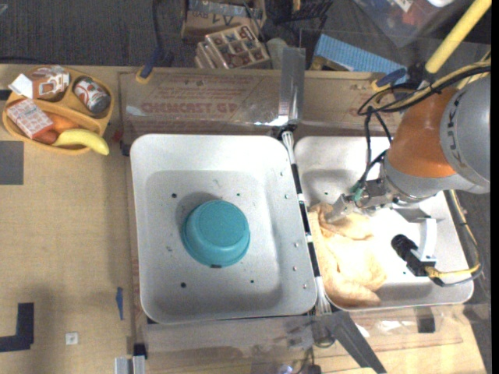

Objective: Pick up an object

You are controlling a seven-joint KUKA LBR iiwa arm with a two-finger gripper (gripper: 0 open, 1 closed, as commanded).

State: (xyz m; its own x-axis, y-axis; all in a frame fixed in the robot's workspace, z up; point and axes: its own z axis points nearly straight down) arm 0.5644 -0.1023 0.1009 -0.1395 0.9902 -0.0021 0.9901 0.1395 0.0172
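An upturned teal bowl (217,232) lies in the middle of the left bin (156,162). A pale yellow, soft-looking object (351,263) lies along the near left side of the right bin (327,158). My gripper (337,211) is low in the right bin, at the far end of the yellow object and seemingly touching it. The grey arm with its orange band (425,139) reaches in from the right above the bin and hides part of the bin floor.
A black and white part (413,254) hangs off the arm over the right bin's near right. A yellow dish with a banana and packets (54,115) sits at the far left of the bench. Cardboard (203,104) runs behind the bins.
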